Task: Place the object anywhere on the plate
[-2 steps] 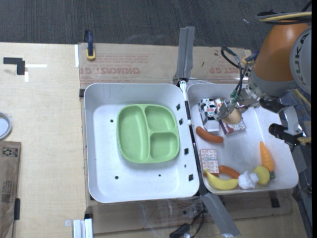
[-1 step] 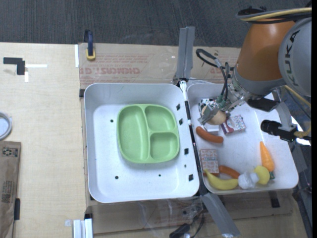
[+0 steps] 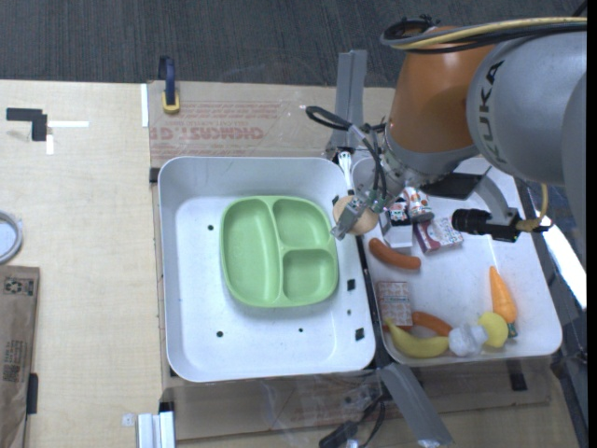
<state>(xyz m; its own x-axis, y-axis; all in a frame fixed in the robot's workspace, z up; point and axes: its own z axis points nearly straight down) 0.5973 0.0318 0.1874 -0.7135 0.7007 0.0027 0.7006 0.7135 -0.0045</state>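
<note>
The surface [image 3: 75, 278] of pale wood bears two white bins. The left bin [image 3: 187, 343] lies to the left of the end effector [image 3: 353, 215]; the right bin [image 3: 532, 339] lies to its right and below. The grey arm [image 3: 522, 91] with its orange band comes in from the upper right.

The green plate [image 3: 278, 250], split into three compartments, rests in the left bin, just left of the end effector and below it.

The end effector hangs over the wall between the two bins, and a small tan, rounded object [image 3: 364, 218] sits at its tip; whether the tip grips it, I cannot tell.

To the lower right lie a sausage [image 3: 395, 256], farther off a carrot [image 3: 503, 294], a banana [image 3: 417, 343] and a lemon [image 3: 493, 329].
</note>
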